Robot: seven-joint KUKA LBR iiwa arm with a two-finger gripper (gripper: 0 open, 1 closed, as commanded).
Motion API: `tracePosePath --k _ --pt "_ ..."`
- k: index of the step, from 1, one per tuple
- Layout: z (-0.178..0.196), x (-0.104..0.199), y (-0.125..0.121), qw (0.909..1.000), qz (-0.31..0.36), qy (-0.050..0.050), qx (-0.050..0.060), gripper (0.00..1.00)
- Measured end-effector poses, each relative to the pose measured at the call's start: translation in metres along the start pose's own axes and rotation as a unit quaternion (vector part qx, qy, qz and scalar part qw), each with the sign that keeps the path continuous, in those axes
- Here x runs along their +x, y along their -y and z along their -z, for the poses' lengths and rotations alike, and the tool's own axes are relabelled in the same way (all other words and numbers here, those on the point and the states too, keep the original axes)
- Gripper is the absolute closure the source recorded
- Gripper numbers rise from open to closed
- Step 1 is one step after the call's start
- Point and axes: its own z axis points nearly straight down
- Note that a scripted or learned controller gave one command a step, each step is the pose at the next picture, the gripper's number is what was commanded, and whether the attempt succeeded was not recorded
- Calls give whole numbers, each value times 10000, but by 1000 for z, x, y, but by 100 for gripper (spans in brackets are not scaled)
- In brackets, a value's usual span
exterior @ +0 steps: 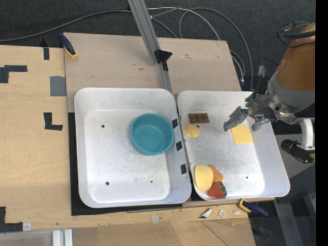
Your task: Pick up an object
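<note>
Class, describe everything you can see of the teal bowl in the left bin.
The teal bowl is round, with a smooth, plastic-looking surface in one even blue-green colour and a slightly lighter rim. It stands upright, mouth up, with nothing visible inside. It rests on the floor of the left bin, right of the middle and nearer the far wall. It touches nothing else; the gripper is apart, over the right bin.
</note>
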Motion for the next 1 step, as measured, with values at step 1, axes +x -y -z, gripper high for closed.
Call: tracePosePath --k 1 --pt "0 0 0 10000 -1 0 1 0"
